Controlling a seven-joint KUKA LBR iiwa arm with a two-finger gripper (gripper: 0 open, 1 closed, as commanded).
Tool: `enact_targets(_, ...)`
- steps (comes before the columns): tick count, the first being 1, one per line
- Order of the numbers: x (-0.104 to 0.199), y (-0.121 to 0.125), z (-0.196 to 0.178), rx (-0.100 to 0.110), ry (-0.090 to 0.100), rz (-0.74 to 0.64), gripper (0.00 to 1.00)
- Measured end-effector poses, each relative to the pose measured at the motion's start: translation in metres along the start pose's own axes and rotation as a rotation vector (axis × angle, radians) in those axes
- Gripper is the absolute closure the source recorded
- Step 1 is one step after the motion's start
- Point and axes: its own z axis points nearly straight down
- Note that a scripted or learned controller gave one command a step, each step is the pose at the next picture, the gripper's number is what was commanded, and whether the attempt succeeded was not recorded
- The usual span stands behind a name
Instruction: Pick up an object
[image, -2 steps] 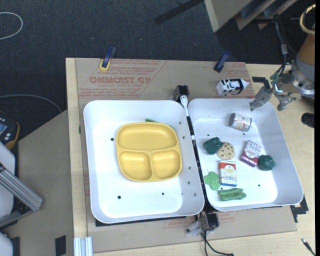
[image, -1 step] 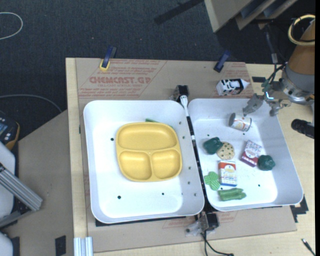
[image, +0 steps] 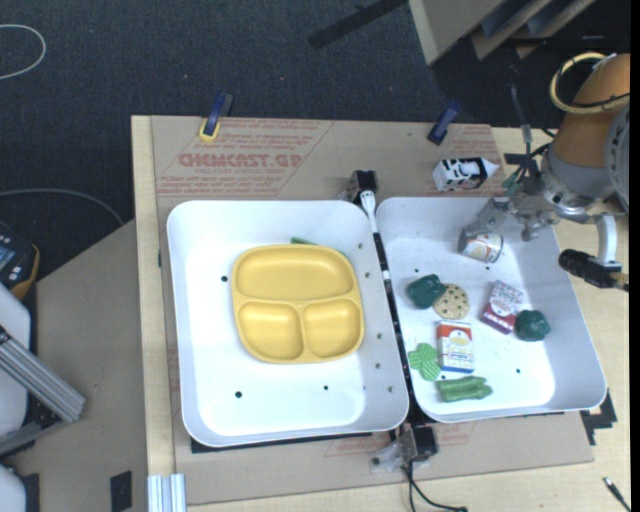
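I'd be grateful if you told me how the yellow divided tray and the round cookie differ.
The yellow tray lies in the left bin, while the cookie lies in the right bin. The tray is far larger than the cookie. The tray is plain yellow with three compartments; the cookie is tan with dark specks. Both lie flat.

bench (image: 150, 300) w/ 2 white bins (image: 200, 400), side by side

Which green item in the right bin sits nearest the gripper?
The dark green lump left of the cookie. It lies closest below the gripper; the other green pieces sit further toward the bin's front and right.
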Motion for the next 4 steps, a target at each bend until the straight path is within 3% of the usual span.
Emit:
enact_targets(1, -0.002, 0.005, 0.001, -0.016, -0.008, 0.001, 0.00)
enact_targets(2, 0.000, 0.006, -0.009, -0.022, -0.007, -0.001, 1.00)
enact_targets(4, 0.005, 0.012, -0.117, -0.007, -0.006, 0.001, 1.00)
